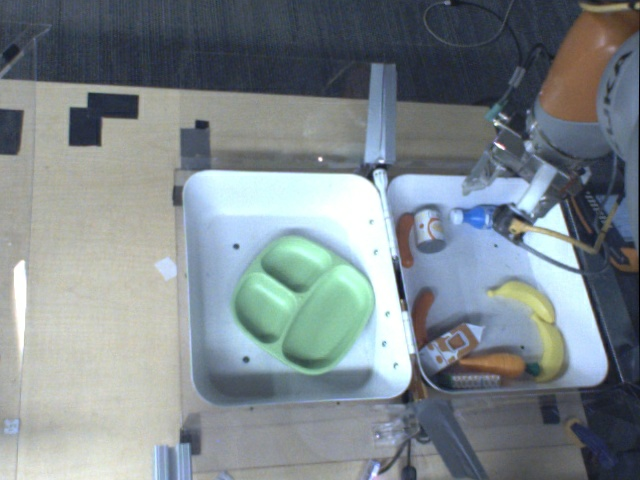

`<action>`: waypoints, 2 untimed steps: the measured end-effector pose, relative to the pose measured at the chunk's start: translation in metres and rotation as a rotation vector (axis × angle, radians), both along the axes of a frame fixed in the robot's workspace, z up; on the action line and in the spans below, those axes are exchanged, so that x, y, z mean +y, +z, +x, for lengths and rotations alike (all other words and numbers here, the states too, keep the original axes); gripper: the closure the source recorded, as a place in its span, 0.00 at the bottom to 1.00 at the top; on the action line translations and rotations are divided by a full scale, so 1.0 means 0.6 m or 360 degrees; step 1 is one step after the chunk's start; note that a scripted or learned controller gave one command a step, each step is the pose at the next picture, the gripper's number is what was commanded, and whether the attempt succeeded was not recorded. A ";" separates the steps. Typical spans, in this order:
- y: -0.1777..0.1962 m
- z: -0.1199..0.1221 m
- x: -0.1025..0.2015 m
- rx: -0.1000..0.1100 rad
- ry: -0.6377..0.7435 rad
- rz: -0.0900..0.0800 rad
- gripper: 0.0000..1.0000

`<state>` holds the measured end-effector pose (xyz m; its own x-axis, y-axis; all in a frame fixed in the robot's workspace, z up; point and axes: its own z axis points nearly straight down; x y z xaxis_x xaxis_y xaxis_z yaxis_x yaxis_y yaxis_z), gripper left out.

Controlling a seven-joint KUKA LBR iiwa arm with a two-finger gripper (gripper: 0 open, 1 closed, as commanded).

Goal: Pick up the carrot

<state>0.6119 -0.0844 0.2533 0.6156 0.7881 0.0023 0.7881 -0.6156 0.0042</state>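
The approach step is in hand: the gripper (508, 185) hovers spread and empty at the right bin's (588, 298) far edge. The carrot (492, 365) lies well apart at the near wall, beside the banana (535, 320); reaching it calls for crossing the bin and descending.

A small orange tapered carrot (492, 365) is seen lying flat, lengthwise across, at the right bin's six o'clock wall.

Glossy white plastic bins (200, 298), matt green plate (304, 302)
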 end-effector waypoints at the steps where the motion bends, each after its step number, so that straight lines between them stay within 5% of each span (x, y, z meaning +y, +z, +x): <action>1: -0.115 -0.044 -0.013 0.0005 0.0091 0.0001 0.00; 2: -0.273 -0.164 -0.021 -0.0009 -0.0795 0.0011 0.00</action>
<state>0.5135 -0.0969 0.0894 0.9178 0.3969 0.0107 0.3969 -0.9178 0.0022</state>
